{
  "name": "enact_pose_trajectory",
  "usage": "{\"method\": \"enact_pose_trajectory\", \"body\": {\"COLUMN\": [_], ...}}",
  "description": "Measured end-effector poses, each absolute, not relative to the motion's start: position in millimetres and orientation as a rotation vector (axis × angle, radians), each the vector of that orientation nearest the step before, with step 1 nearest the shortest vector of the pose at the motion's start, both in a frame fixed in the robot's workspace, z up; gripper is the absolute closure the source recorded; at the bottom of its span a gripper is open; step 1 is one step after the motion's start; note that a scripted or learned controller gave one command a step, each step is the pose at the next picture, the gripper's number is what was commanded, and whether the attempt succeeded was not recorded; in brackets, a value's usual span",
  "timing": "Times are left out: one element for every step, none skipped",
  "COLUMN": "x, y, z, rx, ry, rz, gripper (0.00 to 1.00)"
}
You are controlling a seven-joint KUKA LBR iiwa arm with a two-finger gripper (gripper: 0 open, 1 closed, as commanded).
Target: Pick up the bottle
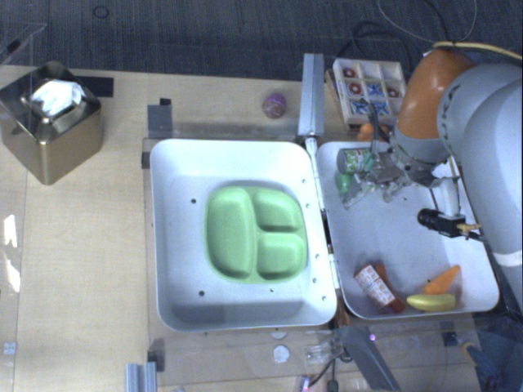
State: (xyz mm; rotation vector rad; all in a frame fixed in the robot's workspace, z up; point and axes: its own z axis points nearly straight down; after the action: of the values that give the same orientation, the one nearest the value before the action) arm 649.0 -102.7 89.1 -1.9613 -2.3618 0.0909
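In the right bin [409,251], a small brownish bottle with a red and white label [377,287] lies on its side near the front left corner. My gripper [370,180] hangs low over the bin's back left corner, far from that bottle. Right against the gripper is a green and silver container [352,162] with a green end [343,184]. Whether the gripper touches it is hidden by the wrist.
A yellow banana [431,302] and an orange carrot [442,280] lie at the right bin's front right. The left bin [176,219] holds a green divided plate [256,232]. Beyond the bins are a purple ball [274,104], a patterned box [368,88] and a brass box [51,133].
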Motion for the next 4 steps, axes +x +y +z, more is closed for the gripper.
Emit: {"method": "enact_pose_trajectory", "body": {"x": [646.9, 650.6, 643.4, 653.9], "y": [-112.2, -104.6, -114.4, -99.7], "z": [89.6, 88.5, 91.4, 88.8], "rx": [-1.801, -2.025, -1.632, -2.212], "ry": [-2.472, -2.309, -2.588, -2.152], "rz": [0.091, 0.084, 0.099, 0.076], "gripper": [0.00, 0.00, 0.00, 0.00]}}
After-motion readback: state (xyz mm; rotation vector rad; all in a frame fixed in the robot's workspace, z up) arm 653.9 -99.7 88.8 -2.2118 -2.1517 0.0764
